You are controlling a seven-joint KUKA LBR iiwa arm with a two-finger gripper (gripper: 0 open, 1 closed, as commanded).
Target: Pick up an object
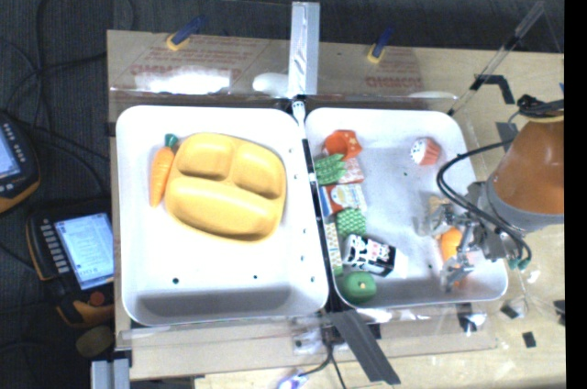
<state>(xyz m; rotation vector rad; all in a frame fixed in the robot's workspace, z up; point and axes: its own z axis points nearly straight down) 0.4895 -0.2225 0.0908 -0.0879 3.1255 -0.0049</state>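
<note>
My claw (451, 251) sits low over the right bin's (404, 123) near right corner, closed around a small orange object (449, 242) between its fingers. To its left lie a green ball (359, 285) and a black-and-white pack (369, 253). Farther off, a red-and-white cup (422, 151). In the left bin (138, 194) rest a yellow tray (226, 183) and a carrot (162, 172).

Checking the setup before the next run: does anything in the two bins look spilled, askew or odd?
Nothing looks spilled or damaged. The yellow tray lies tilted in the left bin with a toy carrot beside it. The right bin's small items are crowded along its left wall, and the gripper is at its right edge.
</note>
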